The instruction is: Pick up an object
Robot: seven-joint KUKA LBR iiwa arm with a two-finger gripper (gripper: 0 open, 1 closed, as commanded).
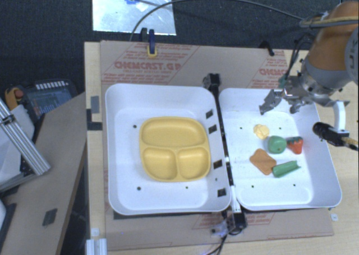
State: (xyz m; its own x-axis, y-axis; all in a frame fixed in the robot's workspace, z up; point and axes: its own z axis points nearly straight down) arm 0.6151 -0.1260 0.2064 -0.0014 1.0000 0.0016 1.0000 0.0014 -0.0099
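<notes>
Over the right bin (320, 192), the gripper (280, 102) hangs with fingers spread, grasping nothing. Below it lie a yellow piece (261, 131), green ball (276, 144) and cracker (262, 161).

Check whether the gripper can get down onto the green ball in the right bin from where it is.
Probably yes. The gripper hangs above the right bin's far end, and the green ball lies uncovered, though a yellow piece and a red-orange piece crowd it.
</notes>
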